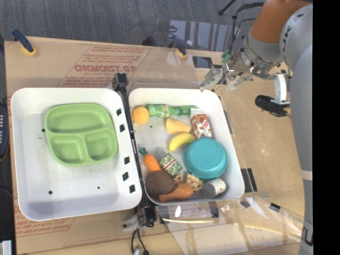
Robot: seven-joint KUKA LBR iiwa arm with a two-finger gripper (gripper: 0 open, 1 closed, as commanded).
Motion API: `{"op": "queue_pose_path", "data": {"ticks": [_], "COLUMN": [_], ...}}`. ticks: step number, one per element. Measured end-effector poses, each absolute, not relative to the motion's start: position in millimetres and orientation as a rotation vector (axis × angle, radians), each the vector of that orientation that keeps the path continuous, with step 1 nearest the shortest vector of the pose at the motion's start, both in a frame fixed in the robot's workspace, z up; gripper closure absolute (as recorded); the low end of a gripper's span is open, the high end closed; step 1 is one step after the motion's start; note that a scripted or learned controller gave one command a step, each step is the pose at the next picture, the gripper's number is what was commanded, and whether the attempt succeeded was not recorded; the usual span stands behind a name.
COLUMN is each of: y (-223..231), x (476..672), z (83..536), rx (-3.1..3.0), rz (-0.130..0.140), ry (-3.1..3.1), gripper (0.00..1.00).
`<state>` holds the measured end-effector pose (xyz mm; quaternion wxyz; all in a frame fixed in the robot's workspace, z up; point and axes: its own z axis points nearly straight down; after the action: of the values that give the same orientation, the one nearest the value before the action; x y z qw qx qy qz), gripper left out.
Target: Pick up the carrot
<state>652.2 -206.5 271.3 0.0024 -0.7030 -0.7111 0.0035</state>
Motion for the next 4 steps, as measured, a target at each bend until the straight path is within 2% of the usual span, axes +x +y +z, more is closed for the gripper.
{"op": "queue_pose_path", "data": {"ticks": [1, 2, 3, 4], "y": [-154, -115, 4, 88], "x": [638.7, 657.3, 659.4, 655.8], "z": [171, 112, 199, 192], "rx": [-1.906, -1.885, -1.808, -2.145], "rz": [0.009, 0.013, -0.006, 0.009], "ry": [-2.484, -2.533, -2.574, -2.293], "gripper": [0.00, 0.00, 0.00, 0.00]}}
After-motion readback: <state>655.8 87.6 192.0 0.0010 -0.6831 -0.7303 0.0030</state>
